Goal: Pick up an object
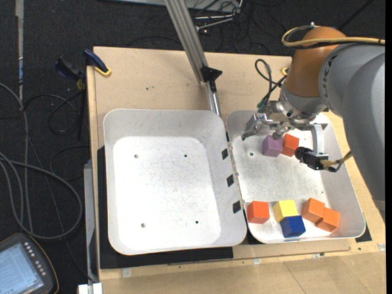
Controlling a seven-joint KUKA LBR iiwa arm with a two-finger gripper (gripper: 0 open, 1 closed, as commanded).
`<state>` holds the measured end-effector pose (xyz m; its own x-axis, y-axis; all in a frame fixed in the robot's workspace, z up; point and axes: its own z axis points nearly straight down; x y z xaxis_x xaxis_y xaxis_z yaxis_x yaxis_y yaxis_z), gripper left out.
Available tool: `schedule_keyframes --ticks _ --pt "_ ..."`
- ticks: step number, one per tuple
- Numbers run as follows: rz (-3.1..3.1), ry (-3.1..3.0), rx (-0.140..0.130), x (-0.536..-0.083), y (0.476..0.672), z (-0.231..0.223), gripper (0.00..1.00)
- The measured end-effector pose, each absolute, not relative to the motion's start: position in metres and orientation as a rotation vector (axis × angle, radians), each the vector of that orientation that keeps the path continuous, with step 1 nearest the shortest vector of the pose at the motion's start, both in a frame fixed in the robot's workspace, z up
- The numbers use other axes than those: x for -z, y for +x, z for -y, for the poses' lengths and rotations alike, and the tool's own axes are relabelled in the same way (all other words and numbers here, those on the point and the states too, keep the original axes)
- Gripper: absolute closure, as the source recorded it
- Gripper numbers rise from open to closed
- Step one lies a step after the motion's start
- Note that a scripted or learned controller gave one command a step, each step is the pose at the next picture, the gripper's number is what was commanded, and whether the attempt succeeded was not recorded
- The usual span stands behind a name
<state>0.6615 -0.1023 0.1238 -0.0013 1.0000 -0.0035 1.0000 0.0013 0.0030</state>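
- Gripper (277, 133) of the grey arm hangs low over the far part of the right bin (349, 188), just above a purple block (272, 146) and an orange block (290, 143) that touch each other.
- Whether it is apart or closed, one cannot tell; the wrist hides that part, and no block is seen to be held.
- Nearest target seems to be the purple block, directly under the tool.
- To do this step well, the tool should probably come down centred on one block alone, so that the neighbour is not pushed or pinched together with it.
- Near the front wall lie more blocks: orange (258, 211), yellow (285, 209), blue (293, 226) and two orange ones (321, 214).
- Left bin (116, 164) takes no part in the pick.
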Motion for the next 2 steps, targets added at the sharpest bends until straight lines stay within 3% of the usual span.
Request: schedule_keyframes --ticks 1,2 --pt "-2.209 2.209 -0.016 -0.1219 0.6667 0.1038 0.00" --pt "-2.208 2.209 -0.015 -0.1297 0.6664 0.1043 1.00"
